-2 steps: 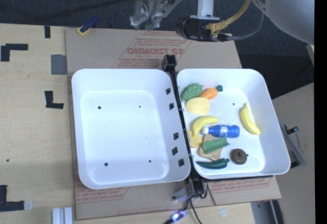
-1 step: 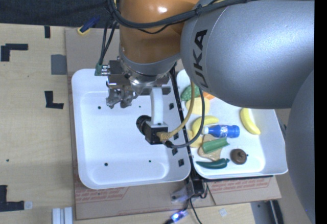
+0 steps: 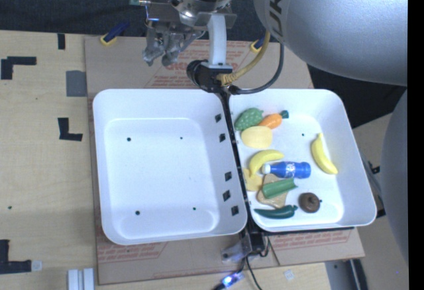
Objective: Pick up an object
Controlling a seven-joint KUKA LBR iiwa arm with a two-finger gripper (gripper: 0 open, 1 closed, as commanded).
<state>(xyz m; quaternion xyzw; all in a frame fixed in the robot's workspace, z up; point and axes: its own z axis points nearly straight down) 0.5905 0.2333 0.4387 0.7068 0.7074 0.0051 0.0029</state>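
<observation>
Grey metal of the arm [image 3: 331, 10] is seen across the top right, an orange band at its wrist. The end effector [image 3: 164, 50] is held above the bench [image 3: 40, 169], beyond the bins' far edge; nothing is gripped, though how far it is parted cannot be told. In the right bin [image 3: 351, 149] are clustered two bananas [image 3: 324, 154], a blue bottle [image 3: 288, 169], a carrot [image 3: 271, 120] and a brown nut [image 3: 309, 202].

Two bins side by side — toys [image 3: 281, 169] clustered in right bin [image 3: 341, 116]
</observation>
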